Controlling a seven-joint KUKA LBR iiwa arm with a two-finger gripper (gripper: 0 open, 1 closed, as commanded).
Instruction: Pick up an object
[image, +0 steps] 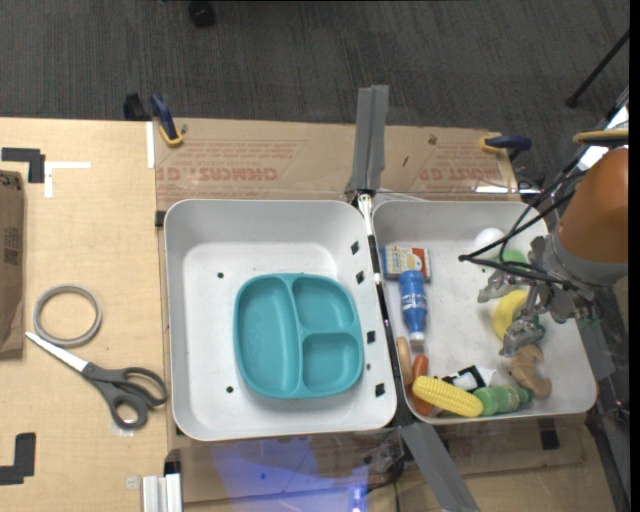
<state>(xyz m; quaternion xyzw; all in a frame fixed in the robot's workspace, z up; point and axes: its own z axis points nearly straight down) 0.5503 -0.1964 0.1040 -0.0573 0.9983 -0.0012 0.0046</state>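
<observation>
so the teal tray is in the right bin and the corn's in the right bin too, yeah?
Not quite: the camera view shows the teal tray in the left bin, alone. The corn is indeed in the right bin, at its near edge.

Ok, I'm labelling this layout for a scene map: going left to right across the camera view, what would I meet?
Tape roll → scissors → teal divided plate in the left bin → blue bottle in the right bin → banana → end effector.
</observation>
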